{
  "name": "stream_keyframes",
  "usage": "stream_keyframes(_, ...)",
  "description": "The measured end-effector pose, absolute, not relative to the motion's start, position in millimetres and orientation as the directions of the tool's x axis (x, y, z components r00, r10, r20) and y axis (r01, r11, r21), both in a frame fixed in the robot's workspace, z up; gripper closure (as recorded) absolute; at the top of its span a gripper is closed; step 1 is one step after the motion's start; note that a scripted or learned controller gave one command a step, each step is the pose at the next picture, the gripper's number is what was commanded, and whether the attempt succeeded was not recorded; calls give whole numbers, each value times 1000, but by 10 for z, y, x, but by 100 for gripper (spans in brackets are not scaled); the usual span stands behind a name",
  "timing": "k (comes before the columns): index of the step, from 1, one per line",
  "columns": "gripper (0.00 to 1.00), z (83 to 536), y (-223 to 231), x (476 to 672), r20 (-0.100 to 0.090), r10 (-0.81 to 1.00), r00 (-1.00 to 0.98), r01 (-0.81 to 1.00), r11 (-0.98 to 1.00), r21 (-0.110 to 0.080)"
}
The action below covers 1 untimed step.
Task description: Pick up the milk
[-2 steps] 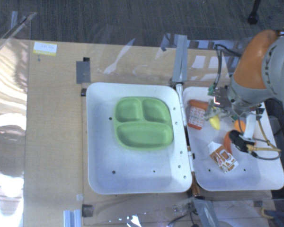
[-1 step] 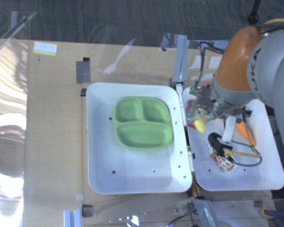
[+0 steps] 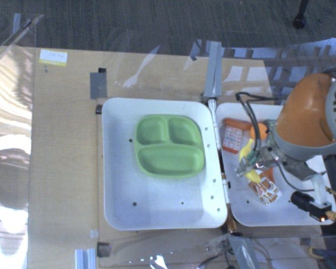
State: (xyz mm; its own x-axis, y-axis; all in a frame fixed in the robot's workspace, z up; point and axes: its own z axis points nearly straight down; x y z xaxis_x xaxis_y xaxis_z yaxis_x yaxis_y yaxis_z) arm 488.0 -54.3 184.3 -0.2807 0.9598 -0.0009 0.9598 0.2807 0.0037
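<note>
The grey arm is reaching in from the right over the right-hand white bin. Its broad orange band is covering much of that bin's far right part. The gripper is hanging low among the items in the bin's left half. It is showing as a small cluster of metal and cable. Whether it is standing wide or narrow, or gripping anything, cannot be told from this slant.

Two red-and-white packs are lying in this bin, and their print is too small to show which one is the milk. The flat red-and-white carton is lying near the bin's left wall, apart from the gripper. The patterned carton is lying tilted just below the gripper, and whether they are touching is unclear. A yellow item, blurred and partly hidden by the gripper, is sitting between the two. An orange item is lying along the top of the bin, with its right end running under the arm. A black cable is looping over it.

The left white bin is holding a green divided plate. The plate is sitting upright in the bin's upper half, well apart from the arm. Both bins are resting side by side on the pale wooden surface. Glare is washing out the surface's left edge.
</note>
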Motion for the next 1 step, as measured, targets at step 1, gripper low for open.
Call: stream_keyframes(1,100,1849,165,4884,0,993,-120,993,120,6)
